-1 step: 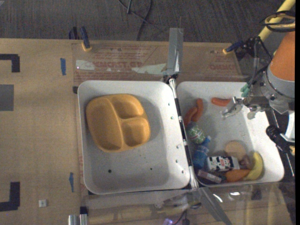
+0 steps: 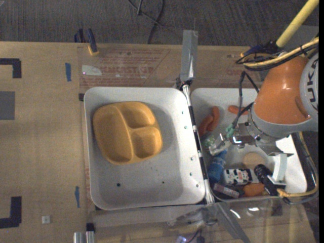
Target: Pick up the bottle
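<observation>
The bottle (image 2: 216, 169) lies in the right bin (image 2: 298, 151) near its left wall; it has a blue body and a pale greenish top end pointing toward the back. My gripper (image 2: 223, 143) hangs low over the bin, right at the bottle's top end. Its silvery tip is close to or touching that end, and I cannot tell which. The orange band and grey wrist cover the bin's back right part.
Around the bottle in the right bin lie an orange sausage-shaped toy (image 2: 209, 121), a white box with black marks (image 2: 238, 175), a tan disc (image 2: 251, 159), an orange piece (image 2: 253, 189) and a dark flat item (image 2: 226, 190). The left bin (image 2: 152, 186) holds a yellow divided plate (image 2: 127, 131).
</observation>
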`<state>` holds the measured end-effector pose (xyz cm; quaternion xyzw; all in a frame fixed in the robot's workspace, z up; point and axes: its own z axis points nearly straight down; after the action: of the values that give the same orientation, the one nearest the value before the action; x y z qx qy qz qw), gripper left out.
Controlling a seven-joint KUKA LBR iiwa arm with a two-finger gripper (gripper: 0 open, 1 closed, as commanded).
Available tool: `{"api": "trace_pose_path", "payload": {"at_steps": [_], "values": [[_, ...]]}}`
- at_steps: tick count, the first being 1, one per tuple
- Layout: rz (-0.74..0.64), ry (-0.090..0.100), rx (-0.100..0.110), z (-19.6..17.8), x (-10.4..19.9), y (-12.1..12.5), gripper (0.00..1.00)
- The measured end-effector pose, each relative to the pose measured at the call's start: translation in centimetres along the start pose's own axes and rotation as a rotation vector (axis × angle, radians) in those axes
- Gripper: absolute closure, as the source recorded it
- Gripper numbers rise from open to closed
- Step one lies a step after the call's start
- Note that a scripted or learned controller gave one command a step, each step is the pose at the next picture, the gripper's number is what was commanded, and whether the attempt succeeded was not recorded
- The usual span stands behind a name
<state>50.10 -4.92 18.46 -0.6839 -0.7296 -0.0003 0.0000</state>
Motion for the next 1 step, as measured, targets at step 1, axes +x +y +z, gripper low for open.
{"api": "trace_pose_path", "payload": {"at_steps": [1], "values": [[0.028,-0.001,-0.002,-0.04,-1.69,0.35,0.00]]}}
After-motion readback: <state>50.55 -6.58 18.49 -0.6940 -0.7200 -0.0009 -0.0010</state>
